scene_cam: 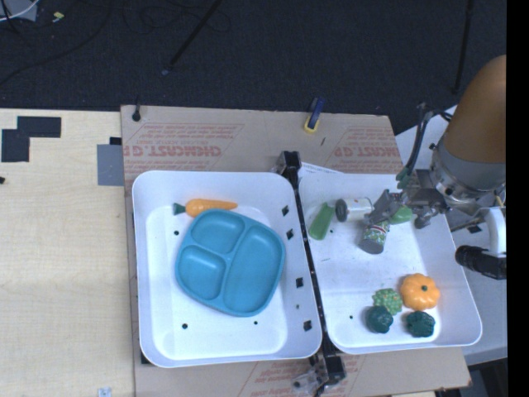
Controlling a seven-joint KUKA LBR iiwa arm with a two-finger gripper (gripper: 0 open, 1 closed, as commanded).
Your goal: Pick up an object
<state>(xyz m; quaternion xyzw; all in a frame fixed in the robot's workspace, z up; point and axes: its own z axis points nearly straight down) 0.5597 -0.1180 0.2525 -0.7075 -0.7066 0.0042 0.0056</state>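
1. In the camera view we see the worktop (58,263) of pale wood carrying two shallow white bins side by side on a cardboard sheet (248,143), the left bin (157,337) at centre frame and the right bin (463,329) toward the lower right.
2. In the left bin lies a blue divided plate (230,260), with an orange carrot (211,208) just beside its upper left edge.
3. The grey arm (479,131) enters at the right of the frame, and we see its gripper (388,209) low over the upper middle of the right bin.
4. We cannot tell whether the gripper is wide, narrow or holding anything, as its dark parts blur together with what lies under it.
5. Just below the gripper stands a small can (374,238), tilted, apparently touching it.
6. To the left of the gripper lies a green bottle (321,221), near the bin's left wall, and a small dark round piece (340,211) sits just beside it.
7. In the lower right corner of the right bin we see an orange pumpkin (419,291), a light green piece (387,299) beside it, and two dark green pieces (379,319) (420,324) below, well apart from the gripper.
8. A blue and yellow clamp (313,116) sits at the top edge of the cardboard sheet.
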